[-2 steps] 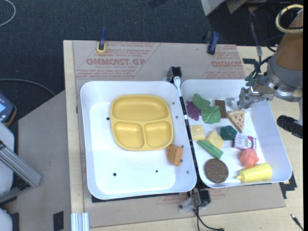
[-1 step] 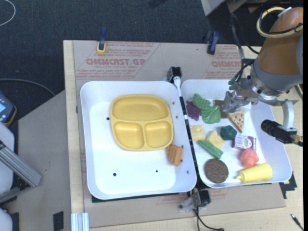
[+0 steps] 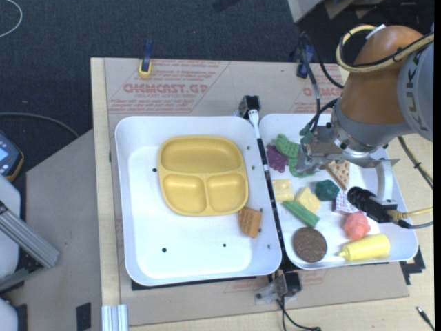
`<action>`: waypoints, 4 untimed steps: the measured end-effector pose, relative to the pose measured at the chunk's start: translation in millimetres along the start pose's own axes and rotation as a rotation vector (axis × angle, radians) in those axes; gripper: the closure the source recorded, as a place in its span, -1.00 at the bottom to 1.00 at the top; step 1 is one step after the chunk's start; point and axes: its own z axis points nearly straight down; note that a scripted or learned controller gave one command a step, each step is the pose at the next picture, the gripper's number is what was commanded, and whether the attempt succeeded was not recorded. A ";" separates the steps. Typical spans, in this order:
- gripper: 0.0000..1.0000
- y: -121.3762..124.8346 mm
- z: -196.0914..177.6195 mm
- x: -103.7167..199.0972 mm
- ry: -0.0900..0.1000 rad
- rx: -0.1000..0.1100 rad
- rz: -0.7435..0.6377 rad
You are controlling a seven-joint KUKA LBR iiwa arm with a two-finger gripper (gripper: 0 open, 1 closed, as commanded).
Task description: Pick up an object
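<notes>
Hand (image 3: 308, 158) low in the right bin (image 3: 406, 243), over the toy pile.
Whether it grips anything I cannot tell; a green brick (image 3: 287, 146) lies just beside it, likely the target.
</notes>
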 end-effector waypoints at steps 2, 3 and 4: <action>1.00 -18.6 -13.1 106.2 0.000 -0.001 -0.002; 1.00 -19.5 4.0 104.5 -0.003 0.001 0.005; 1.00 -30.4 -11.0 114.5 -0.002 -0.005 0.003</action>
